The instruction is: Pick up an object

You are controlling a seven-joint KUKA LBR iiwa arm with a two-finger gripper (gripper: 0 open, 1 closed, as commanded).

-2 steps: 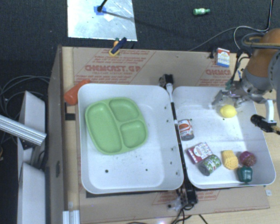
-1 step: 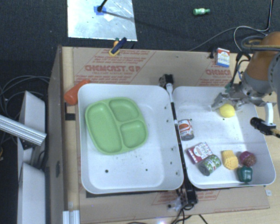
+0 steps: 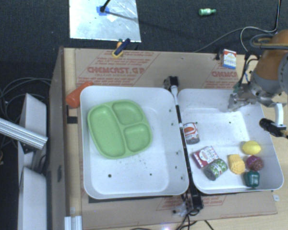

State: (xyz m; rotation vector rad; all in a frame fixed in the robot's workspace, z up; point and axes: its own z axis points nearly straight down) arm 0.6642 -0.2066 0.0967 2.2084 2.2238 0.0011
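Note:
The right bin holds several small items: a tin can near its left wall, a red-and-white packet, a green-labelled can, a yellow corn piece, a yellow lemon, a dark red fruit and a dark green pepper. My gripper hangs over the bin's far right corner, well away from these items, with nothing seen between its fingers. The arm's grey wrist and orange band rise behind it at the right.
The left bin carries a green divided plate. An orange object lies outside that bin's far left corner. A small red-and-white box sits on the board behind the right bin. A black divider clamp joins the bins.

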